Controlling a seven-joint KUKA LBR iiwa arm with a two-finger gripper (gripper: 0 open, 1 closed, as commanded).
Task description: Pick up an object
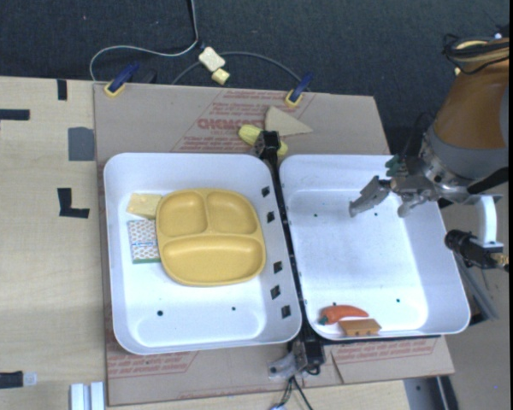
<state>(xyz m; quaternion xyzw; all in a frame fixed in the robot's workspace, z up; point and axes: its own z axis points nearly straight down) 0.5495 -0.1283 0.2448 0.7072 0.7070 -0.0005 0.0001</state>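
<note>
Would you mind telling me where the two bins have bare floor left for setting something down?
The right bin is mostly bare: open floor runs from the gripper near its far wall down to the orange carrot-like piece and tan block at the near edge. The left bin is crowded by the yellow divided plate and sponge; only its near strip is free.

setting: robotics lab, test bench
rig: grey and orange arm point(470, 114) reaching in at 3 o'clock
bench: two white bins point(120, 254) side by side on printed cardboard sheet point(231, 118), held by clamps point(120, 82) at 12 o'clock
wiring: loose cable point(188, 15) trailing over dark carpet point(325, 32) at 12 o'clock
surface: wood-look table point(34, 272) with black tape marks point(4, 122) at 9 o'clock
</note>
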